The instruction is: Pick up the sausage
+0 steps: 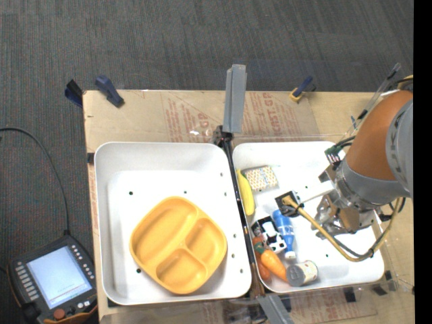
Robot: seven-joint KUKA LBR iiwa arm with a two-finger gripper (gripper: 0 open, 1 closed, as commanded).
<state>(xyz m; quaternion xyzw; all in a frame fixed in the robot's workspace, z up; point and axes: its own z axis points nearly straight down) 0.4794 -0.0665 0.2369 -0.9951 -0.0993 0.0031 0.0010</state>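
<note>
**Overhead view of the bench, with places given relative to the right bin.** The right bin (307, 164) lay with its left wall against the left bin (118, 171), which held a yellow divided tray (179, 245). The arm (378, 150) reached in over the right bin's right wall. The gripper (335, 220) hung above the bin's right half, over bare white floor and apart from the objects. It was seen from above and mostly hidden by the wrist, so how far it was open could not be told. Nothing could be seen held in it.

The objects were crowded into the bin's left half:
- A pale patterned packet (261, 177) lay towards the bin's far left corner.
- A banana (246, 196) lay along the left wall.
- A blue bottle (283, 228) lay near the bin's middle.
- A black-and-white item (267, 233) lay on the bottle's left-wall side.
- A carrot (273, 265) and a grey can (302, 273) lay along the near wall.

The sausage (257, 243) was taken to be the small reddish-brown piece against the left wall, towards the bin's near left corner. It was too small to identify with certainty. A control pendant (57, 275) sat on the floor well beyond the left bin, on the side away from the right bin.
</note>
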